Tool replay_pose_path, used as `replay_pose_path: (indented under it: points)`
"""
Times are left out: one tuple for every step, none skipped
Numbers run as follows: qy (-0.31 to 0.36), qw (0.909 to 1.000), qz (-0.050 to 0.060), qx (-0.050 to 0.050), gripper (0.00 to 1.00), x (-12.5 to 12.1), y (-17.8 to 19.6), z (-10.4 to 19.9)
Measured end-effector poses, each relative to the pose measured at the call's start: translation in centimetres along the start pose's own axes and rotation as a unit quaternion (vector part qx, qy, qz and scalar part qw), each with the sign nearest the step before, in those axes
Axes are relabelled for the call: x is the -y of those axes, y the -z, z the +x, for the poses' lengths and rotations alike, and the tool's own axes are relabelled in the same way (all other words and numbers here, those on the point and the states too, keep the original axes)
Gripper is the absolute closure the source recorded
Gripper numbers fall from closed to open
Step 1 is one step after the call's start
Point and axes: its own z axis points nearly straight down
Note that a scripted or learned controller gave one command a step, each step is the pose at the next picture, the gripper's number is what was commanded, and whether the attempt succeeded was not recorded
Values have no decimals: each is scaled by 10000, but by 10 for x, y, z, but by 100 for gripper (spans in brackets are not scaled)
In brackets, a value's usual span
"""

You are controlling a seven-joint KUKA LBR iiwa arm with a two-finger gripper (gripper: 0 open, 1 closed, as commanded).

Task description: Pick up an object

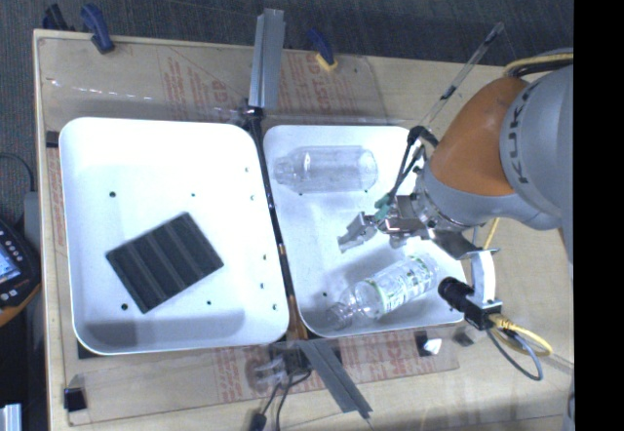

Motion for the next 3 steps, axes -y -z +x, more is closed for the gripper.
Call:
replay_pose_path:
  points:
    - [274, 9996, 2, 0, 0, 17, 6, 3]
    - [274, 9996, 3, 0, 0, 17, 6, 3]
    - [431, 9991, -10, 8, 0, -16, 0, 2]
